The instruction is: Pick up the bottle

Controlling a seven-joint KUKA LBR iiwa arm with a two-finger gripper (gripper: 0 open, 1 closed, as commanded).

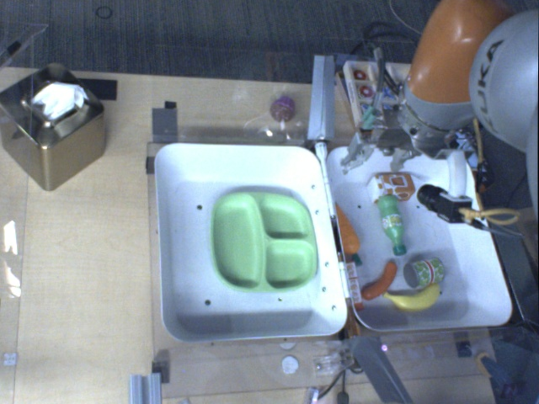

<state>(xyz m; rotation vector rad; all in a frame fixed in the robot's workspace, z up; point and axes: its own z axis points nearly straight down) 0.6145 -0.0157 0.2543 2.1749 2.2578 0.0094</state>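
Observation:
The green bottle (391, 219) lies on its side in the middle of the right bin (484, 297), pointing roughly toward and away from the camera. My gripper (376, 152) hangs over the far end of that bin, a short way beyond the bottle. It is open, with nothing between its fingers. An orange-and-white packet (394, 183) lies between the gripper and the bottle, touching the bottle's far end.
A carrot (347, 232) lies along the right bin's left wall. A red sausage (378, 281), a banana (413, 300) and a green can (425, 271) sit at its near end. The left bin (181, 310) holds a green divided tray (264, 240). A brown box (52, 133) stands far left.

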